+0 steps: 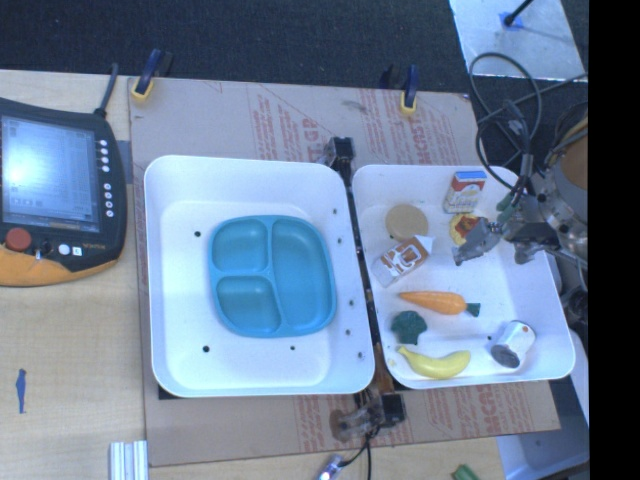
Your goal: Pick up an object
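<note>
Cardboard sheeting covers the bench [250, 118], and two shallow white bins sit on it side by side. On the left bin [180, 358] lies a blue divided plate [272, 275], and a teach pendant [55, 193] rests well off to that side. My gripper [500, 240] hangs over the upper right part of the right bin [545, 368], reaching in from the right — its two fingers spread apart, with nothing between them.

Under and around it the objects lie scattered: a small red-and-white carton [465, 190] near the far rim, a tan round disc [406, 221], a brown-and-white packet [402, 259] just beside it, and something yellow and red [462, 228] (partly hidden by my fingers). Nearer the front are a carrot [434, 302], a piece of broccoli [407, 325], a banana [436, 364] and a tipped-over can [511, 344].
</note>
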